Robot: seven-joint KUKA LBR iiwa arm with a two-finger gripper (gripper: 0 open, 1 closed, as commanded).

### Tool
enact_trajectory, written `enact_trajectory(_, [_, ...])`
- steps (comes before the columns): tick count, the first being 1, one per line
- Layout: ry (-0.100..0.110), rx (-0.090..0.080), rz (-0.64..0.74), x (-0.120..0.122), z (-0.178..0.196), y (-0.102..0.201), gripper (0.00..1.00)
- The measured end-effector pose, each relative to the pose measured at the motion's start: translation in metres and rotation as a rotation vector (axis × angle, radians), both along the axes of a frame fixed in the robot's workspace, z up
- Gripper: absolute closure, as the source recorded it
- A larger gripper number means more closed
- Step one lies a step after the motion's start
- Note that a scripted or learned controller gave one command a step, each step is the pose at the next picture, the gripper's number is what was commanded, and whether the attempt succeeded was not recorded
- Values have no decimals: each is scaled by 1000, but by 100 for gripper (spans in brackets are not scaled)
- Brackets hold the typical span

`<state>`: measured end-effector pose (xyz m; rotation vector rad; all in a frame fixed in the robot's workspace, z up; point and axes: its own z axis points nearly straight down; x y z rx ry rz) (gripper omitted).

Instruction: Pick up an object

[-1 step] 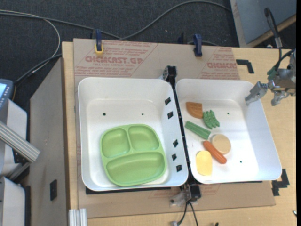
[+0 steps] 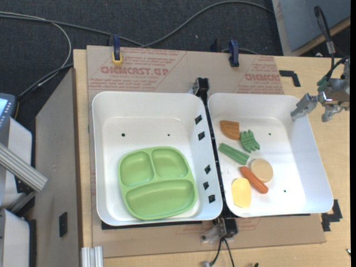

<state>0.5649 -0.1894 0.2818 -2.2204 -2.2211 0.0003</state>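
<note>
The gripper (image 2: 321,102) hangs empty with fingers spread over the right bin's (image 2: 311,166) far corner, apart from the toy food. Picking hasn't begun; next it must descend over one, perhaps the carrot (image 2: 256,180).

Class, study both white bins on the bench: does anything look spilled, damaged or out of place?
Nothing stands out. The green divided plate lies flat in the left bin. The toy foods, among them a carrot and a yellow piece, lie loose but inside the right bin. The gripper sits at that bin's far right corner.
</note>
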Motion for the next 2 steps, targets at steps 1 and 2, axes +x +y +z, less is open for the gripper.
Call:
enact_trajectory(1, [6, 2, -1, -10, -55, 2, 0])
enact_trajectory(2, [6, 3, -1, -19, -113, -2, 0])
